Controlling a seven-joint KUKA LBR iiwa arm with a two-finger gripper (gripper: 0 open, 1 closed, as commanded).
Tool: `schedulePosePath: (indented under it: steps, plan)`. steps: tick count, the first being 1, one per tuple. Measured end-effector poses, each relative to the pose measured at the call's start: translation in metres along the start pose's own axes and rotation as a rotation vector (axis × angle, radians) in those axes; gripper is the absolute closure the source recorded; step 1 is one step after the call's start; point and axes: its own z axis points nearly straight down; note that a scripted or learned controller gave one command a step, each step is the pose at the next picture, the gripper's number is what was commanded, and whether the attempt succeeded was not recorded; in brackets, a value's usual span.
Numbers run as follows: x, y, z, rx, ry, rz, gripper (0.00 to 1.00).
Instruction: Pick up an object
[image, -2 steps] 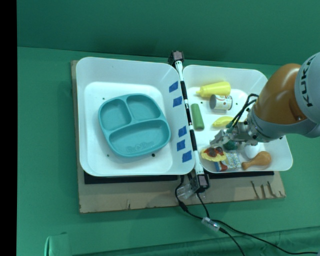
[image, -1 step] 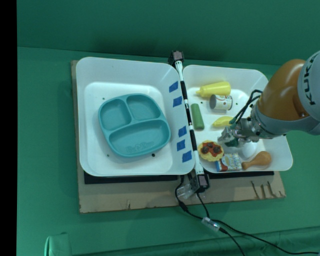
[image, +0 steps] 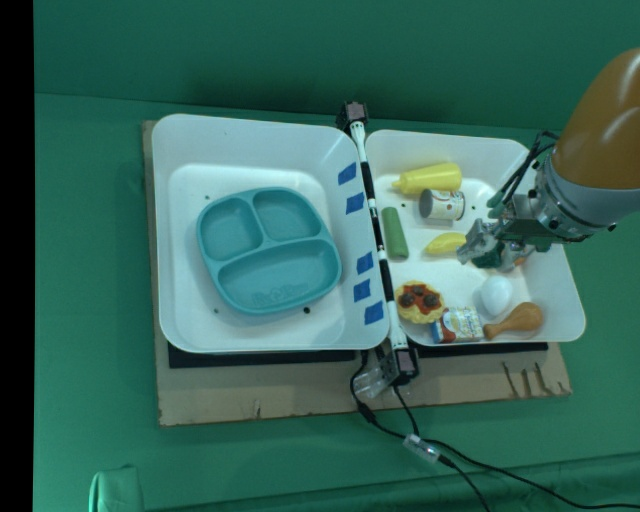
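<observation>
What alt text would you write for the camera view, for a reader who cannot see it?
A grey robot arm reaches from the right, its tool low over the right white bin, which holds toy food: a yellow bottle, can, green cucumber, egg and drumstick. The left white bin holds a teal divided plate.

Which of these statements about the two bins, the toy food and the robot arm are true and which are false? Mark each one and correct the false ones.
1. The teal divided plate lies in the left bin. True.
2. The yellow bottle lies on the teal divided plate. False: it lies in the right bin.
3. The gripper is over the right bin. True.
4. The chicken drumstick lies beside the white egg. True.
5. The green cucumber lies against the right bin's outer right wall. False: it lies near the divider between the bins.
</observation>
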Motion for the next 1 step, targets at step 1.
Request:
schedulePosePath:
  steps: [1]
  plan:
    - [0.0460, 0.0004, -0.0370, -0.004, 0.002, 0.000, 1.00]
